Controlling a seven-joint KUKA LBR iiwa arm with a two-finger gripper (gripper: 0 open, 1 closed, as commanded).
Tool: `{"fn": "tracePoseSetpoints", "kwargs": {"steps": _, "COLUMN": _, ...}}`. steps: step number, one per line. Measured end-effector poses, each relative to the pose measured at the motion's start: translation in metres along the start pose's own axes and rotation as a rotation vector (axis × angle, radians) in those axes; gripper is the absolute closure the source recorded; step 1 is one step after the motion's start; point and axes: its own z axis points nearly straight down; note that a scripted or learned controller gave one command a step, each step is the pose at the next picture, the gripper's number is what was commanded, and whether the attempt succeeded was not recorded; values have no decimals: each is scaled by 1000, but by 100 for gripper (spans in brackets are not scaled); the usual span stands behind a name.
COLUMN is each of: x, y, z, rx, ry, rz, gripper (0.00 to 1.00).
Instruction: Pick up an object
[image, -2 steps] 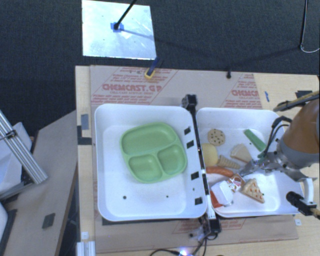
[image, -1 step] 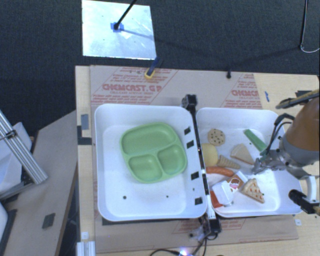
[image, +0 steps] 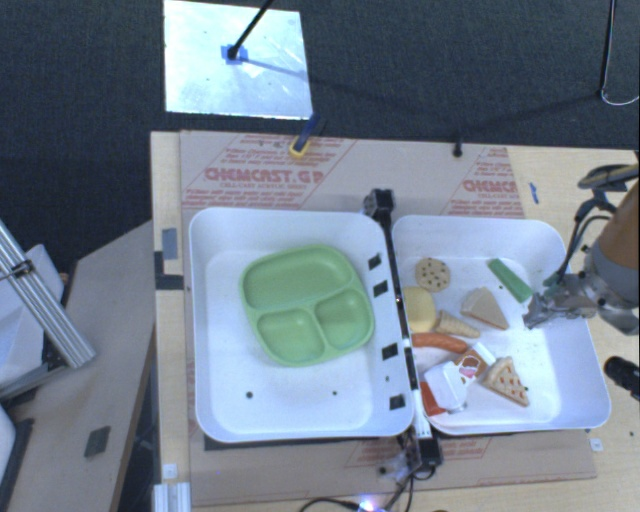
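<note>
Tool (image: 535, 312) low over right bin (image: 580, 400), right side | jaw state: could not tell | nothing seen held | nearest: green block (image: 510, 279), tan wedge (image: 486, 308) | risk: closing between crowded pieces, missing both

Open floor rings the green divided plate (image: 306, 304) in the left bin (image: 215, 330), widest along the bin's near edge and its left wall. In the right bin (image: 570, 400), toy food crowds the left half: a cookie (image: 432, 273) and yellow piece (image: 419, 308) by the dividing wall, a bread wedge (image: 486, 308) mid-bin, a hot dog (image: 440, 342), a red-and-white carton (image: 446, 386) and a pizza slice (image: 506, 382) toward the near edge. A green block (image: 510, 280) lies toward the far right corner. The gripper (image: 540, 310) hangs over the right side; bare floor runs along the right wall and near right corner.
</note>
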Motion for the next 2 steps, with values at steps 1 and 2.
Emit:
{"fn": "tracePoseSetpoints", "kwargs": {"steps": 1, "x": -5, "y": -5, "z": -47, "rx": 1, "ry": 1, "rz": 0, "gripper": 100}}
{"fn": "tracePoseSetpoints", "kwargs": {"steps": 2, "x": -6, "y": -3, "z": -69, "rx": 3, "ry": 1, "rz": -1, "gripper": 100}}
